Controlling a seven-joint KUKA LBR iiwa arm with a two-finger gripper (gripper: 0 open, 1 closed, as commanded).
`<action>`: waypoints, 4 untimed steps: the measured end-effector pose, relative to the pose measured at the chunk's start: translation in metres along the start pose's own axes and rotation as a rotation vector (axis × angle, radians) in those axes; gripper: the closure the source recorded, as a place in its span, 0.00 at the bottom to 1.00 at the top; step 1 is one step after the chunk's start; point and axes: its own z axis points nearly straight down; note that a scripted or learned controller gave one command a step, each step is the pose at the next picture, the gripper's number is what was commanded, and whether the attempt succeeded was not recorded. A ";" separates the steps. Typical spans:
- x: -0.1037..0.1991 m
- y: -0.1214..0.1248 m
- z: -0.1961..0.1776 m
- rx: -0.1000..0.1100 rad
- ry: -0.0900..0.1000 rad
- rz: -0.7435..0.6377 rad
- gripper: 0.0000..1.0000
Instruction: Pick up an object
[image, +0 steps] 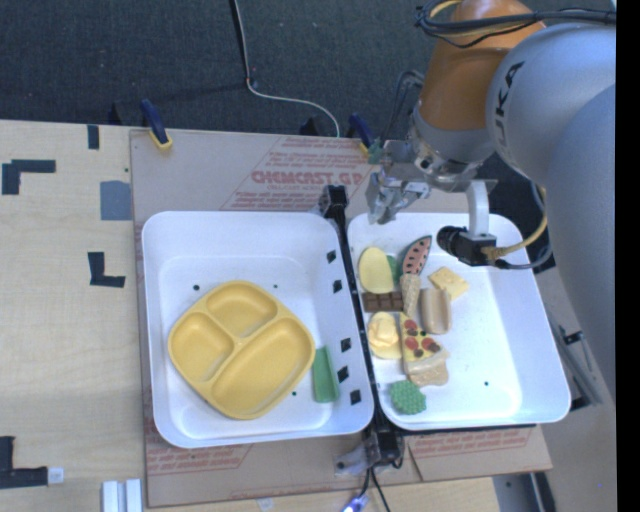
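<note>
Camera view showed, at left on the tabletop (60, 300), the left bin (160, 240) holding a yellow divided plate (240, 347) and a green block (323, 375) lying near the divider, both well apart from the arm. The right bin (520, 340) carried a cluster of toy foods (410, 320), candidates for picking. The tool (385, 207) hovered above that bin's far-left corner, nothing between its fingers; whether they stood apart could not be told, likely poised before a descent
</note>
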 end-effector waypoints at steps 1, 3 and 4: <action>-0.002 -0.001 0.005 0.007 -0.002 0.003 0.00; -0.118 -0.088 0.157 0.002 -0.003 0.005 0.00; -0.134 -0.154 0.166 -0.012 -0.008 0.006 0.00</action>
